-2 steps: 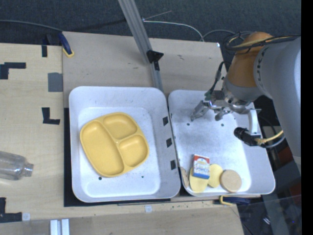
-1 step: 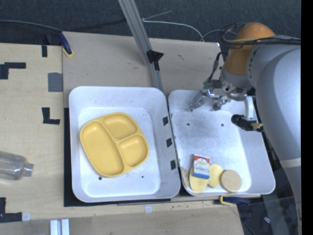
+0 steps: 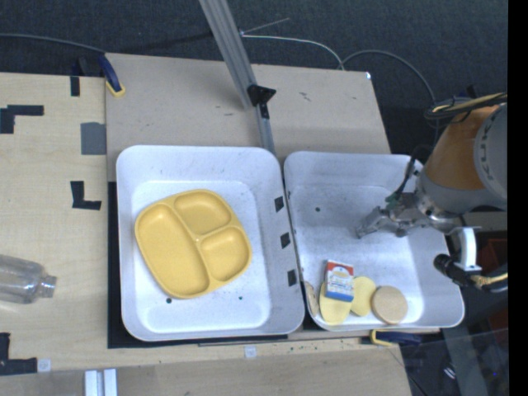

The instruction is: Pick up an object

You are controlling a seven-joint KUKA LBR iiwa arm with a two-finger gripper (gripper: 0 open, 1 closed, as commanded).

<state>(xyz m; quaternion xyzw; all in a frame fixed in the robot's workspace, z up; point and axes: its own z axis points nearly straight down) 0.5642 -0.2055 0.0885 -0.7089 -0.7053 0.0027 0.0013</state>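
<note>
Camera view, right of frame: grey arm with orange band [image 3: 462, 151] reaching in over the right bin [image 3: 346, 180].
Gripper [image 3: 370, 227]: low above the bare middle of the right bin, pointing toward frame left; nothing seen between the fingers.
Jaw state: cannot tell, too small and dark to read as released or clenched.
Right bin contents: small red-and-white carton [image 3: 337, 280], yellow pieces [image 3: 346, 299] under and beside it, and a round tan disc [image 3: 389, 304], all clustered along the lower edge of the bin, touching or nearly touching one another.
Position of cluster: lower right of frame, below the gripper and apart from it, with bare white floor between.
Left bin [image 3: 132, 221]: yellow divided tray [image 3: 192, 242] lying flat, three compartments, tilted a little in the frame, nothing visible in its compartments.
Outside the bins: clear plastic bottle [image 3: 21, 283] on its side at the left edge of frame; metal pole [image 3: 227, 35] slanting down from top centre to the seam between bins; thin cables across the upper bench.
Step in hand, as a judgement: approach, with no object grasped and no contact visible.
Next move, as a judgement: shift toward the lower edge of frame to stand over one item, likely the tan disc or the carton, then descend and close.
Risk, as a judgement: items crowded against the bin wall, little room for a finger on the wall side; neighbours likely nudged.
</note>
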